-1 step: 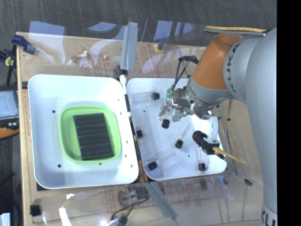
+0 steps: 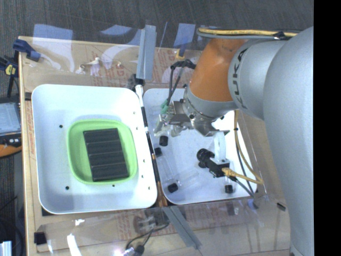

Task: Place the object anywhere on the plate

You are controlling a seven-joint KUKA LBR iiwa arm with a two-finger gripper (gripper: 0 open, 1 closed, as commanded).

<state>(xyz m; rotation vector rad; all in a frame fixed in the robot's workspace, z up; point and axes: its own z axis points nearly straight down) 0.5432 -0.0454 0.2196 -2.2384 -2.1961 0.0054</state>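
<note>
My end effector (image 2: 166, 126) hangs over the right bin (image 2: 184, 188); can't tell its state. Dark ridged object (image 2: 106, 154) lies flat on the green plate (image 2: 75, 143) in the left bin (image 2: 48, 103).

The plate (image 2: 74, 143) lies in the left bin (image 2: 48, 105); the gripper (image 2: 171, 122) hangs over the right bin (image 2: 184, 188).

From my remote seat I see dark grey carpet (image 2: 80, 4) beyond the wooden bench (image 2: 69, 55). Blue tape patches (image 2: 52, 33) sit along the bench's far edge. Past its left edge, a blue clamp (image 2: 24, 48) and some dark gear (image 2: 8, 119) are visible.
</note>
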